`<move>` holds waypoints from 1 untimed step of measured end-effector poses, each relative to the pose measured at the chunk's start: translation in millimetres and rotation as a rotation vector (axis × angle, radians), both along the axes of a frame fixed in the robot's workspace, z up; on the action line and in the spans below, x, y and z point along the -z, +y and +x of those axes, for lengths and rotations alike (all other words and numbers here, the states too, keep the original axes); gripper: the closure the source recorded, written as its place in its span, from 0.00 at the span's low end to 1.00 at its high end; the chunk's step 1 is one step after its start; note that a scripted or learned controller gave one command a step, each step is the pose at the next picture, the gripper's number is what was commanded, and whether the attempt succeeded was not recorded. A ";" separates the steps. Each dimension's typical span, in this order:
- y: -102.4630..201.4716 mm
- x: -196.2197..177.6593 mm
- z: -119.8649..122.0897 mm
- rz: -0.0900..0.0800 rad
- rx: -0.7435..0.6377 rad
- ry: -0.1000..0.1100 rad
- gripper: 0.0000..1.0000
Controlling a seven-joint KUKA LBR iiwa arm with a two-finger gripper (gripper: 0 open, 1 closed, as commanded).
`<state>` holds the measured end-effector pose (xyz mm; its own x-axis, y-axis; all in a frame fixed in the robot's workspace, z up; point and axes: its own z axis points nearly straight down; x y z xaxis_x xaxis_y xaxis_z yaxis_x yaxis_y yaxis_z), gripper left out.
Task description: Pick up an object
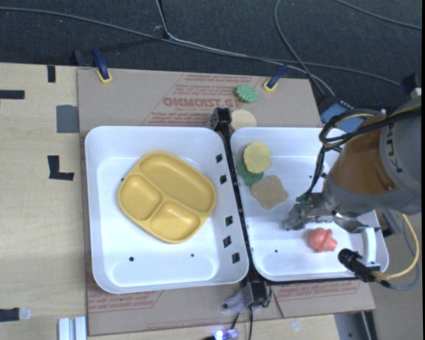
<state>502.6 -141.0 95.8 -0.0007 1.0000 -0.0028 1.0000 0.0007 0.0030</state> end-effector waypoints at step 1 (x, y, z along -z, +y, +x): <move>7.3 -44.4 2.6 0.002 -0.001 0.001 1.00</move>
<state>505.2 -133.7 140.3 -0.0021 1.0000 -0.0004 1.0000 0.0021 0.0025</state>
